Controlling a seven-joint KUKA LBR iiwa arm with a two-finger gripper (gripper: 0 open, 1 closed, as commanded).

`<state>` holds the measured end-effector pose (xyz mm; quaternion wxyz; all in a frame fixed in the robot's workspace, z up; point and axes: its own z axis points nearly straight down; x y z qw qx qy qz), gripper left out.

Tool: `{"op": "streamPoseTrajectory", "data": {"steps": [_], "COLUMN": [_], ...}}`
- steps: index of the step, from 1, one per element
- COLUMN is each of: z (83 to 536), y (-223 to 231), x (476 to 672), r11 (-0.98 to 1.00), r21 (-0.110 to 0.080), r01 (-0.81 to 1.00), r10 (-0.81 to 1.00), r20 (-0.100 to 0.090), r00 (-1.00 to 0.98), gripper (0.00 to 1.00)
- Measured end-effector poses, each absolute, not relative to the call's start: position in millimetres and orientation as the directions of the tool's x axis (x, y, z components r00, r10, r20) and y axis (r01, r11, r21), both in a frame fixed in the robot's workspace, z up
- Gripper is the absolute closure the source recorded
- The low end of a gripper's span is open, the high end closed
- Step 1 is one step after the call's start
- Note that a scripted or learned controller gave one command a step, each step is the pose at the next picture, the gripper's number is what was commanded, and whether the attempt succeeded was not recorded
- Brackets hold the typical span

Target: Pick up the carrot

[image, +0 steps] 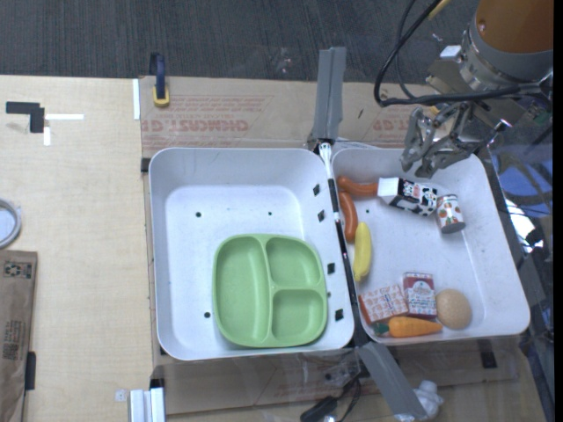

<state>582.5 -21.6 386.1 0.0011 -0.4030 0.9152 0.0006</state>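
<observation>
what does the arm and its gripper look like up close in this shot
The arm shows a broad orange band above a grey metal wrist ring. Black cables loop from the arm's left side, with one yellowish cable running alongside them. The gripper is bare grey metal, a skeletal linkage of thin bars ending in two slim fingers.

A pale wooden bench point(70, 236) fills the near ground, and beyond its far edge runs a dark grey carpeted floor point(220, 16). A sheet of brown cardboard point(229, 117) with red print lies flat across the bench top, held at its far left corner by a yellow clamp point(159, 82). On the bench's left side sit a small black bracket point(26, 112), a roll of tape point(7, 224) and a brown paper bag point(18, 323), all under even, soft light.
</observation>
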Motion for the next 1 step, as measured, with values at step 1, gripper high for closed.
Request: {"op": "streamPoseTrajectory", "data": {"steps": [1], "z": [440.1], "y": [-79.2], "x": [604.2], "r11": [0.711], "r21": [-0.002], "r01": [-0.704], "r10": [-0.704], "r20": [-0.005], "r00": [-0.711], "gripper": [1.0]}}
